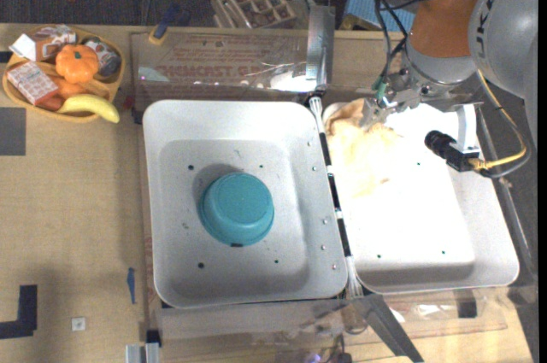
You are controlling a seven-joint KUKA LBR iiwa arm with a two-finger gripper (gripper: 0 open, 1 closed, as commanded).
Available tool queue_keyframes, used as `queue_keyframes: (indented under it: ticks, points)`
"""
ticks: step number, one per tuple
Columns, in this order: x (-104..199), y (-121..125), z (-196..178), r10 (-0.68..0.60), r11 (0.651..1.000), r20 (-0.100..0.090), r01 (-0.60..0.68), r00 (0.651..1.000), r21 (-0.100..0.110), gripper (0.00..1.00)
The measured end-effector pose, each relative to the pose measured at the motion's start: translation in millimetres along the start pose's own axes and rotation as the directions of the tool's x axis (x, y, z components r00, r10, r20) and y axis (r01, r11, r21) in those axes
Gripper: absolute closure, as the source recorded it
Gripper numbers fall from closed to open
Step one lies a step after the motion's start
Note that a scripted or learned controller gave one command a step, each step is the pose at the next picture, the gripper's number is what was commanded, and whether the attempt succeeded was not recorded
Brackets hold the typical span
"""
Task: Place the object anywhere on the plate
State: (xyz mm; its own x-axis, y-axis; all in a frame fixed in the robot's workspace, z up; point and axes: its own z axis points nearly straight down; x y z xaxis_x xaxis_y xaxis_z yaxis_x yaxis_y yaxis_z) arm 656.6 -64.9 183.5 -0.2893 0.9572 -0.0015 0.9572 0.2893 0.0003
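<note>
One teal plate (238, 207) is seen upside down in the left bin (171, 139), nearest the camera. Farther back, a crumpled pale object (352, 131) lies at the right bin's (444, 250) far-left corner, just beside the gripper (382, 103); its opening cannot be told.

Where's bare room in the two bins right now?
Left bin: floor is bare all around the central teal plate. Right bin: near half is bare; its far-left corner is crowded by the pincer and a pale crumpled object.
</note>
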Motion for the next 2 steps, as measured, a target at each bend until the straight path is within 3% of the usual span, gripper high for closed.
queue_keyframes:
  ticks: [1,2]
  points:
    - [-1.8,0.8,-39.9,0.001,1.000,0.000,-0.001,1.000,-0.001,1.00]
    - [39.9,15.0,-30.8,-0.387,0.922,-0.001,0.387,0.922,0.001,1.00]
